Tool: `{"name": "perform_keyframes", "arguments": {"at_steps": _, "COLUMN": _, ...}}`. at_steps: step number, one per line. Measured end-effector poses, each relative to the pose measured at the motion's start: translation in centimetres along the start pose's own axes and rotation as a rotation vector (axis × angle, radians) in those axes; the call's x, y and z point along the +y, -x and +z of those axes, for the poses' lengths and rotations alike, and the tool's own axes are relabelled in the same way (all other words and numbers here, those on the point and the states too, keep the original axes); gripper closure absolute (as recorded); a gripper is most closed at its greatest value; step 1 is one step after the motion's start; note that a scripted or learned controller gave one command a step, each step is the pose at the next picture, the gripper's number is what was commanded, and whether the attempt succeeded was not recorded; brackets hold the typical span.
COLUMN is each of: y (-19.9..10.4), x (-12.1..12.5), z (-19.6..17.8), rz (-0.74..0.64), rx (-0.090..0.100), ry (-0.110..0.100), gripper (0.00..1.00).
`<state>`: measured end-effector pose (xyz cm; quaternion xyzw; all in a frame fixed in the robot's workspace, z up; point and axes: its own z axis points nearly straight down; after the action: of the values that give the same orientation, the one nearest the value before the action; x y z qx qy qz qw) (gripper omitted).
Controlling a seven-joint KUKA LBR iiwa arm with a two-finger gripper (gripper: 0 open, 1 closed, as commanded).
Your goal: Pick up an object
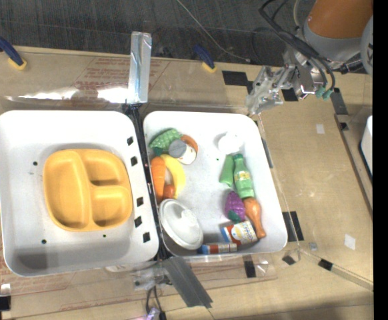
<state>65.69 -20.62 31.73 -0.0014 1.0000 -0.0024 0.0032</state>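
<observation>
The pincer [259,102] hangs over the bench just outside the far right corner of the right bin [207,119], at the end of the grey arm with its orange band [337,5]. Its two pale fingers point down and toward the bin's corner with a small gap between them, released, and nothing sits between them.

All the toys lie below and to the left of the pincer, inside the right bin. Nearest to it is a small white cap-like piece [229,141], just inside the corner. Below that lies a green bottle [239,175], then a purple bunch of grapes [235,206] touching an orange carrot [255,217], and a small labelled can [242,233] by the bin's near wall, with a red and blue marker [217,248] beside it.

Farther left of the pincer, against the bin's left wall, a green leafy vegetable [164,139] rests next to a grey and white piece [179,150]; a banana [175,174] and another orange piece [159,177] lie below them, and a white lidded bowl [179,224] sits in the near left corner.

Well away to the left, the left bin [21,132] holds a yellow divided tray [87,189].
</observation>
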Motion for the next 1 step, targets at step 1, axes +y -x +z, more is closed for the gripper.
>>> {"name": "perform_keyframes", "arguments": {"at_steps": 1, "y": -2.5, "x": 1.83, "z": 11.24, "rz": 0.024, "rx": 0.011, "ry": 0.006, "gripper": 1.0}}
